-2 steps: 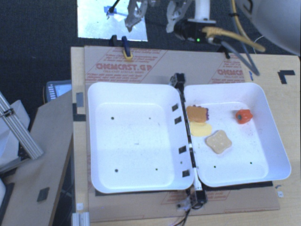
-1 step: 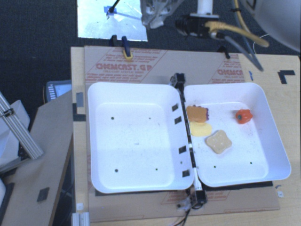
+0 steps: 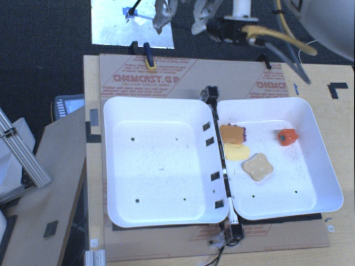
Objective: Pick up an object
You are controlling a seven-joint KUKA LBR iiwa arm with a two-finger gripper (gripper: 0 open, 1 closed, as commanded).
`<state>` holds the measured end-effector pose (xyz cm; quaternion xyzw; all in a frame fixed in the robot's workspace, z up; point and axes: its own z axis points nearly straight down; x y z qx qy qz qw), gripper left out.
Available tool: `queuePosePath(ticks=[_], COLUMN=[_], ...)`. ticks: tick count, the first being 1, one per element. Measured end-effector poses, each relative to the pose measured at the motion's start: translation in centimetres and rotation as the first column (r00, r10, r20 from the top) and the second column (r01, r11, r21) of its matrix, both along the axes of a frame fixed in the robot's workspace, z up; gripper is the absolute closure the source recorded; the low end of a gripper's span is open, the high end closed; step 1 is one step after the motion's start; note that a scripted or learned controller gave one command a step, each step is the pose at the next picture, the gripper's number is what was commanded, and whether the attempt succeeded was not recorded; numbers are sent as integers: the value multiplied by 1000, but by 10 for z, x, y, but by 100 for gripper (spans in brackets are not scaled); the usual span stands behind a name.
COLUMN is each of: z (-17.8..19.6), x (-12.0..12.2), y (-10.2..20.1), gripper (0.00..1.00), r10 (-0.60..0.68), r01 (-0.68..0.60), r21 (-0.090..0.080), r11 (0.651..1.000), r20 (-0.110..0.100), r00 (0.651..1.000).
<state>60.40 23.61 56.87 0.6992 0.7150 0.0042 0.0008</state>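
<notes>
Fingers (image 3: 183, 13) of the gripper hang at the top of the view, well above and behind the 2 bins, spread apart with nothing between them; 1 grey finger (image 3: 164, 11) sits left and the other a little to its right. Behind them the arm (image 3: 310, 7) enters from the upper right, with a yellow cable (image 3: 277, 35) trailing along it. On the counter (image 3: 344, 115) lies a brown sheet printed with red lettering (image 3: 145, 77), and the 2 shallow white bins rest on it side by side, touching along a black hinge-like seam. All 4 objects lie in the right bin (image 3: 319, 187): an orange waffle-like block (image 3: 232, 133) close to the seam, a flat yellow piece (image 3: 237, 152) just below and touching it, a tan toast-shaped slice (image 3: 258, 167) near the yellow piece, and a red-orange pepper-like toy (image 3: 287, 137) apart toward the right wall. In the left bin (image 3: 119, 204), white floor shows. A yellow clamp (image 3: 150, 60) grips the sheet's far edge.
</notes>
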Motion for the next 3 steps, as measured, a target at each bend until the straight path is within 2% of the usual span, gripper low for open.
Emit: queuePosePath(ticks=[1, 2, 3], z=[12, 11, 23], x=[0, 0, 0], y=[1, 1, 1], gripper=[100, 0, 100], r10=[4, 5, 9], r01=[-4, -5, -9], r21=[2, 1, 3], r11=[1000, 1000, 1000], r20=[3, 2, 4], r00=[1000, 1000, 1000])
